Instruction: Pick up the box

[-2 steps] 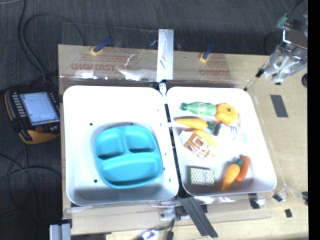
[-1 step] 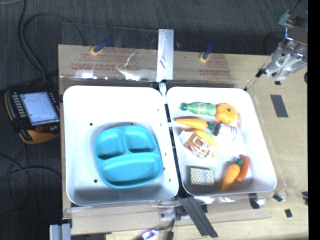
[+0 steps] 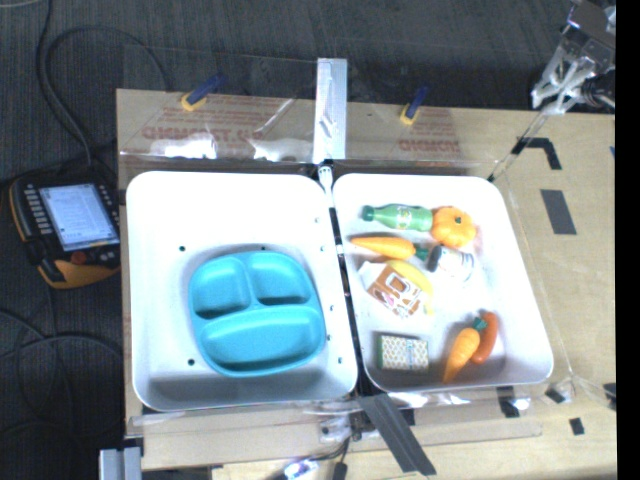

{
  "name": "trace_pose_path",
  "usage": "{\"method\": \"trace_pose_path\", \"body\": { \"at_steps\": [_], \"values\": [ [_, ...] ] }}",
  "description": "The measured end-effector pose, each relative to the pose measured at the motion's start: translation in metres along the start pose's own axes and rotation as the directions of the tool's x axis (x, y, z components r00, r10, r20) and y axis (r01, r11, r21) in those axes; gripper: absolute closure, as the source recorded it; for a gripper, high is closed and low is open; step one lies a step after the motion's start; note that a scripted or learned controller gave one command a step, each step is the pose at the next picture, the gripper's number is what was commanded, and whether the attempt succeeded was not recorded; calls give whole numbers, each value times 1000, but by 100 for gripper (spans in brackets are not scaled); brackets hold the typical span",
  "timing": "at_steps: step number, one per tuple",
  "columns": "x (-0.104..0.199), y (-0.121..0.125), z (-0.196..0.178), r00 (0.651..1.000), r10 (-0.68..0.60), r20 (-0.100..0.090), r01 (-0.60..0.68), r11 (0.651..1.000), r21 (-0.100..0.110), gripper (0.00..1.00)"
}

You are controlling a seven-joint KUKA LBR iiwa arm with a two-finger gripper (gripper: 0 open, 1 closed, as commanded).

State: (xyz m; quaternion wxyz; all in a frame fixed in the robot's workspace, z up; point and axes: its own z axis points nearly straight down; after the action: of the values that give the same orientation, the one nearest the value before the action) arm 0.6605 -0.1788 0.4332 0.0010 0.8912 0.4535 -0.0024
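I see the metal gripper assembly (image 3: pixel 580 43) at the top right corner, well above and apart from both bins, over the dark floor beyond the bench; I cannot tell its state from here. Below it, the right shallow white bin (image 3: pixel 525 268) holds the clutter. The small orange-and-white printed cardboard box (image 3: pixel 396 290) lies tilted near the bin's middle, just beside a yellow banana-shaped toy (image 3: pixel 382 247). A green plastic bottle (image 3: pixel 397 215) and an orange round fruit toy (image 3: pixel 453 227) sit along the far side. Two orange carrot toys (image 3: pixel 472 343) and a small patterned square packet (image 3: pixel 404 351) lie nearer me. The left white bin (image 3: pixel 160 268) carries a turquoise compartment tray (image 3: pixel 258 311).
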Motion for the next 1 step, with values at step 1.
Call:
{"method": "trace_pose_path", "body": {
  "at_steps": [1],
  "values": [
    [2, 0, -9, 1000, -2, 5, 2, 1000, 0, 100]
  ]
}}
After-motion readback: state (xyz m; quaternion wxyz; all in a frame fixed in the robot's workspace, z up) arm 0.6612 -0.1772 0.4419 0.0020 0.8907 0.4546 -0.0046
